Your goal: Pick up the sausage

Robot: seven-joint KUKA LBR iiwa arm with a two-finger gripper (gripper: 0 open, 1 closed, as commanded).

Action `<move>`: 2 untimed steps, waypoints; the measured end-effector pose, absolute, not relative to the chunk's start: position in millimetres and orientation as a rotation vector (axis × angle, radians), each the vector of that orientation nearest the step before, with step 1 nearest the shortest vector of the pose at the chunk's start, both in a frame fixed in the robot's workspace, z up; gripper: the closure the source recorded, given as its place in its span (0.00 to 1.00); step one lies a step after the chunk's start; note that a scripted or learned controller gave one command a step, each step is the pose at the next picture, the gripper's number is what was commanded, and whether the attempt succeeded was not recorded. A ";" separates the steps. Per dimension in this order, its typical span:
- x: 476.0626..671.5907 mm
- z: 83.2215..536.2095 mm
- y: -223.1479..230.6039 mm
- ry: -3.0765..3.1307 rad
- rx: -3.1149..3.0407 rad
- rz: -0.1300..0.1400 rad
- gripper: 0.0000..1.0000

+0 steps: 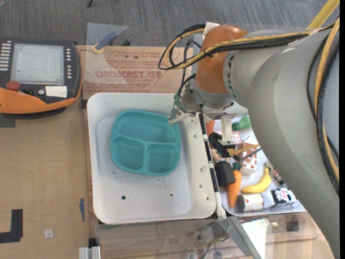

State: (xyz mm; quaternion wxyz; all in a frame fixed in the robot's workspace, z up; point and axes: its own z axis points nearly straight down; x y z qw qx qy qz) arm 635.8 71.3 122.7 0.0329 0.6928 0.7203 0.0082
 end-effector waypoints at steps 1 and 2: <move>635.6 122.7 71.2 2.228 2.121 0.024 0.00; 635.9 122.3 70.8 2.228 2.121 0.025 0.00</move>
